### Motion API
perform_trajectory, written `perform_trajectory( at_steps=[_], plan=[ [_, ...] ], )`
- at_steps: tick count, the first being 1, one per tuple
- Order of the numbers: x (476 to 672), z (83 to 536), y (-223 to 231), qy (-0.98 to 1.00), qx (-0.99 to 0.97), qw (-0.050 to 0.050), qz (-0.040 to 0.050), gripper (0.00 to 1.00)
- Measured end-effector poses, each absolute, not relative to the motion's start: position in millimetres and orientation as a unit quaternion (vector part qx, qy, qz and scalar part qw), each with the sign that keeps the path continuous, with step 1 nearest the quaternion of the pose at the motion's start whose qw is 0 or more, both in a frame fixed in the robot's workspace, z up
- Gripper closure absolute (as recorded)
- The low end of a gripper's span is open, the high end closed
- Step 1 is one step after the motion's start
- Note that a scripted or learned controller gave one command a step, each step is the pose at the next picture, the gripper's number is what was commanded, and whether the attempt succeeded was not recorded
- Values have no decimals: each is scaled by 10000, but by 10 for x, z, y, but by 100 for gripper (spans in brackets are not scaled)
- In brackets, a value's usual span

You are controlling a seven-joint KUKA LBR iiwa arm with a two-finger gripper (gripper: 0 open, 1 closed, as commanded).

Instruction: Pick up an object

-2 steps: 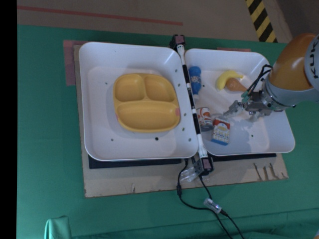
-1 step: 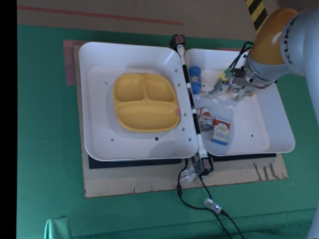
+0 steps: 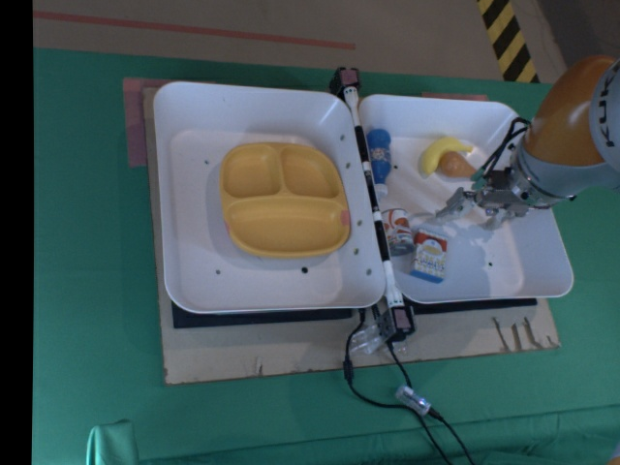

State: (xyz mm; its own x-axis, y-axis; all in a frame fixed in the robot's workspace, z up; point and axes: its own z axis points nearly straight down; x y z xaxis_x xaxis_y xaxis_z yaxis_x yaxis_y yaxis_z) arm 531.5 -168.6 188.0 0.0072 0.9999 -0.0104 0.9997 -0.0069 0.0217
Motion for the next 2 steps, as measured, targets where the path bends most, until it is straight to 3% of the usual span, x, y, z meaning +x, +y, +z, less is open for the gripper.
perform_trajectory(
  at_steps=[1, 2],
  plan=[
    [5852, 1877, -1087, 7057, 7084, 109, 55, 0],
    [5498, 1880, -1143, 7048, 7093, 115, 51, 0]
  ],
)
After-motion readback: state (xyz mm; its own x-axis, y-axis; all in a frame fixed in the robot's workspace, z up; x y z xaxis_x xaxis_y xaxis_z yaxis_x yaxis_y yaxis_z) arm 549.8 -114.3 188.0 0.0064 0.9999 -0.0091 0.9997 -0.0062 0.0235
